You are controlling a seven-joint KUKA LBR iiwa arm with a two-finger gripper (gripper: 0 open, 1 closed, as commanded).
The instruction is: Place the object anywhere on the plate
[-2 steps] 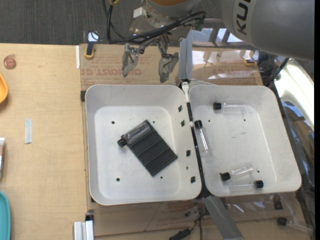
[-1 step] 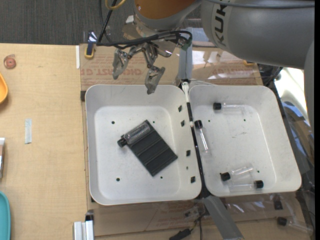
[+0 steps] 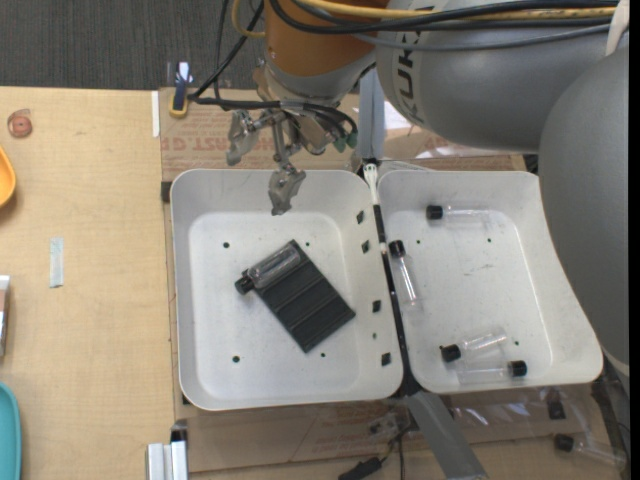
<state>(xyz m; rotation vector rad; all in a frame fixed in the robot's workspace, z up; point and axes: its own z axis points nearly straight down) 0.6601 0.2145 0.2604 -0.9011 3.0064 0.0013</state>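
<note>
The grey arm [image 3: 500, 58] reaches in from the right across the top of the view, its orange band [image 3: 310, 28] above the wrist and yellow and black cables looping around it. The jaws [image 3: 283, 196] hang below the wrist, over the far rim of the left bin [image 3: 200, 368]. One finger [image 3: 285, 190] points down over the bin's back wall, another metal piece [image 3: 240, 138] splays to the left, and nothing sits between them (whether they are spread or closed cannot be told from this angle).

White letters reading "KU" show on the arm's grey casing [image 3: 395, 58], cut off by the curve of the housing. Faint red printing runs along the cardboard [image 3: 215, 138] behind the bins, too broken to read.

The plate [image 3: 310, 306], a dark ribbed rectangle, lies tilted in the middle of the left bin. A clear tube with a black cap [image 3: 268, 270] lies along the plate's upper left edge, touching it, the cap at the left end. The right bin [image 3: 560, 298] holds more clear tubes with black caps [image 3: 480, 353], and one tube [image 3: 402, 273] rests along the divide between the bins. The desk [image 3: 90, 248] is pale wood.
</note>
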